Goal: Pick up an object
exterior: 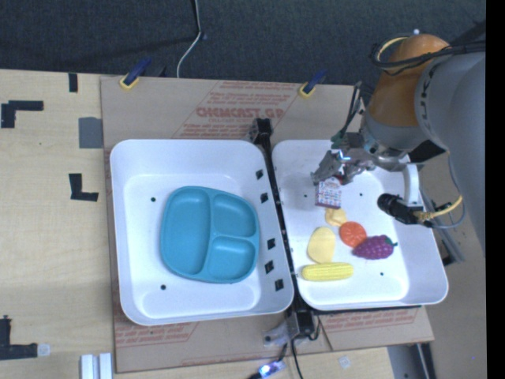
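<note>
The table is pale wood with black marks on its left part, and a brown cardboard sheet with red print lies over its middle, held at the far edge by two blue and yellow clips.

The grey arm comes in from the right, its orange band showing above the wrist.

On the cardboard sit two shallow white bins side by side, touching along their inner edges. The left bin holds a blue divided plate with three compartments, lying flat near the bin's centre.

The right bin holds the toy food. Near its front edge lies a yellow corn cob, flat and pointing left to right. Just behind it is a pale yellow lemon-like piece, and beside that to the right a purple grape bunch. An orange-red round piece touches the grapes on their left, and a small orange piece sits just behind it.

The gripper hangs over the far left part of the right bin, pointing down and to the left. A small white and red tag-like object sits right below its tip, touching or nearly so. Whether the fingers are spread or closed on it cannot be told from this angle.
</note>
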You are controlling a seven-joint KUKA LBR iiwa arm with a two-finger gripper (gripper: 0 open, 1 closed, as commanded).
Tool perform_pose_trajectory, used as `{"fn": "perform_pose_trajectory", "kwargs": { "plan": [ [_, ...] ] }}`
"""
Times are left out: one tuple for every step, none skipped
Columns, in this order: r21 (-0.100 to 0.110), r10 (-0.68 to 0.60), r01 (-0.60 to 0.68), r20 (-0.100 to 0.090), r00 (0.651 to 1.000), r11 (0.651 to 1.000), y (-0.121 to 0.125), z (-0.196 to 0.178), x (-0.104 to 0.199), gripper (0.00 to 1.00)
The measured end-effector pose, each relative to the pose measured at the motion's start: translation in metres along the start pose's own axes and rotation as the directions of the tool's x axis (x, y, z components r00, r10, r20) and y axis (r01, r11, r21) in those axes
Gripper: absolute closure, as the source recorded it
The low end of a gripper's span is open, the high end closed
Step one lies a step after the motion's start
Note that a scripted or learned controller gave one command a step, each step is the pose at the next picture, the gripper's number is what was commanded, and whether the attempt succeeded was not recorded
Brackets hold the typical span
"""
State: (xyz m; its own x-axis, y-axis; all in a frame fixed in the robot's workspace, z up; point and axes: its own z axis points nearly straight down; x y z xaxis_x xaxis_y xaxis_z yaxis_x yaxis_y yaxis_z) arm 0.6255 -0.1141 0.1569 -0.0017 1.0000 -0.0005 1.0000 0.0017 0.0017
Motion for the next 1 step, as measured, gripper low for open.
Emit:
{"fn": "perform_pose_trajectory", "kwargs": {
  "plan": [
    [-0.001, 0.0, 0.0, 0.0, 1.0, 1.0, 0.0091, -0.0478, 0.0046, 1.0]
  ]
}}
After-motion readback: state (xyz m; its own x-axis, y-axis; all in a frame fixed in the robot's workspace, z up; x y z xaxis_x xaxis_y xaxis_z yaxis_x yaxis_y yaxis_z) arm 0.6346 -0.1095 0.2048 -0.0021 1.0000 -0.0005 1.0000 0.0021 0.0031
